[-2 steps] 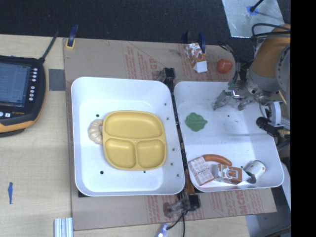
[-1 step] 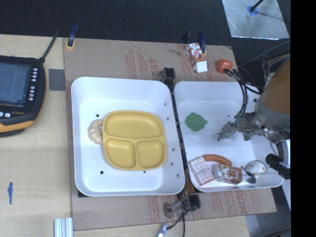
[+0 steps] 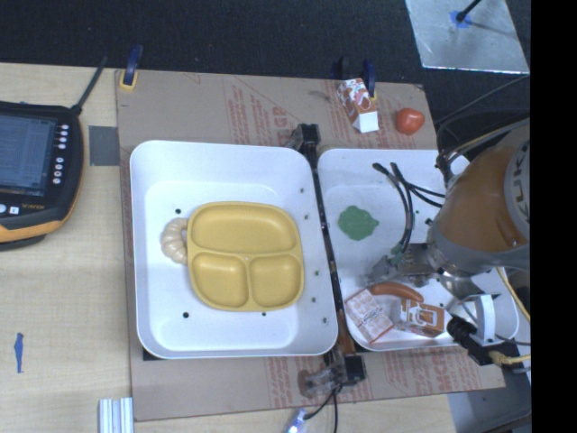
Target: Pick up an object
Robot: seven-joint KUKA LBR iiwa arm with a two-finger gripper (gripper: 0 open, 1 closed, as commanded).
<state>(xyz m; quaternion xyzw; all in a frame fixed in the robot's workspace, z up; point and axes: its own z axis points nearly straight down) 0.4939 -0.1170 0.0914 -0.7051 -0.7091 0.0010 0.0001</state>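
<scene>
Reaching in low over the right bin [image 3: 335,242], the gripper [image 3: 397,269] hangs just above the sausage [image 3: 395,290], apparently lined up for a grab; whether it is spread or closed, I cannot tell; nothing is visibly held.

This is a robotics lab. A teach pendant [image 3: 32,171] with a screen and keypad lies at the worktop's [image 3: 63,332] left edge, its cable running off the back. Two white bins [image 3: 149,242] sit on a taped-down cardboard sheet [image 3: 234,102] held by clamps [image 3: 132,66], and the orange-banded industrial arm [image 3: 482,210] trails black cables [image 3: 406,201] over the right bin.
</scene>
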